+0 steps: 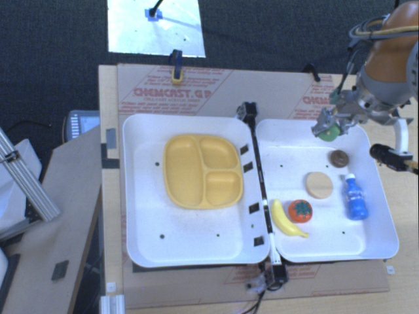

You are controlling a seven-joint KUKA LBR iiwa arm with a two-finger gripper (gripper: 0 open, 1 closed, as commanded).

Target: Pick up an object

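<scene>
Gripper (325, 131) hangs over the right bin's (288, 244) far corner, fingers closed on a small green object (331, 133) (seemingly clear of the floor). Best to lift straight, slowly, avoiding the rim.

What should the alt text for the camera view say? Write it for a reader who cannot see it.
A grey robot arm reaches in from the right, its gripper over the far edge of the right white bin with something green at its tip. That bin holds a banana, tomato, blue bottle, tan disc and brown round piece; the left bin holds a yellow divided tray.
</scene>
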